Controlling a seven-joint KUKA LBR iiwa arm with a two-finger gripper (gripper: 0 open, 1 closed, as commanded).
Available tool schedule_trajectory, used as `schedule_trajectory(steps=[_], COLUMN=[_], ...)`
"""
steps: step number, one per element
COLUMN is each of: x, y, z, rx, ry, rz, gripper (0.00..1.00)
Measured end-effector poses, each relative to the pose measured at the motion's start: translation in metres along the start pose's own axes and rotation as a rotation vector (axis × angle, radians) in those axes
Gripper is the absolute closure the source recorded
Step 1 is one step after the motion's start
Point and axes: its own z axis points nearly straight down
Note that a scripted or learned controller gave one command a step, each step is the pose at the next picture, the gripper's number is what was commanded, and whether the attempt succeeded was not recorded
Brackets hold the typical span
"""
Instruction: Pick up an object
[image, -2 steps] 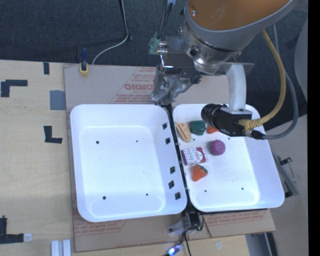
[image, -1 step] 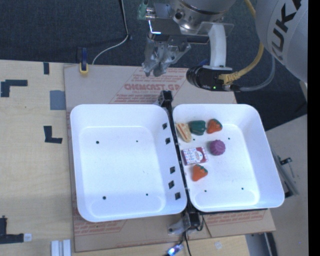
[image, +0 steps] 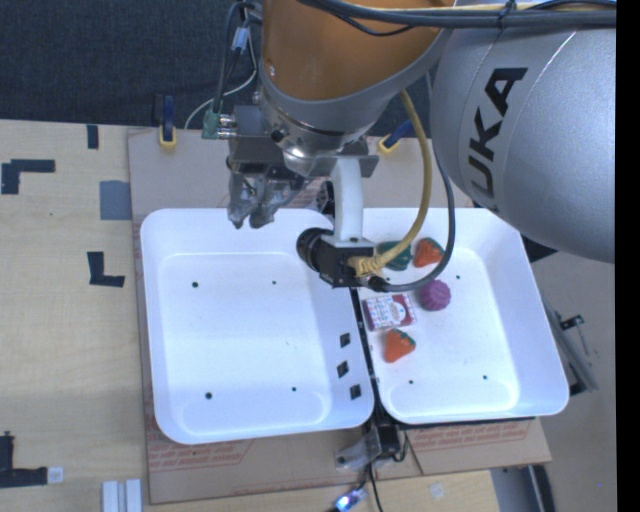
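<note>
Over the far rim of the left bin (image: 230, 340), we see the gripper (image: 253, 213) hanging with nothing visibly in it; whether it stands wide or narrow we cannot tell. Our candidates lie in the right bin (image: 470, 365): an orange toy fruit (image: 398, 345) just beside a red-and-white packet (image: 386, 312), and a purple ball (image: 434, 296). We judge the fruit light, firm and a little slick, so we would take it across its broad middle.

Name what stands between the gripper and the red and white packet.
No loose thing. The gripper is above the far edge of the left bin; the packet lies in the right bin, so only their meeting rims lie between.
</note>
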Motion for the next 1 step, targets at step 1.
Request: schedule_trajectory(steps=[1], x=[-0.0016], y=[0.0033], z=[-0.0118], rx=[-0.003], ry=[-0.001], rz=[0.002], gripper=[1.0])
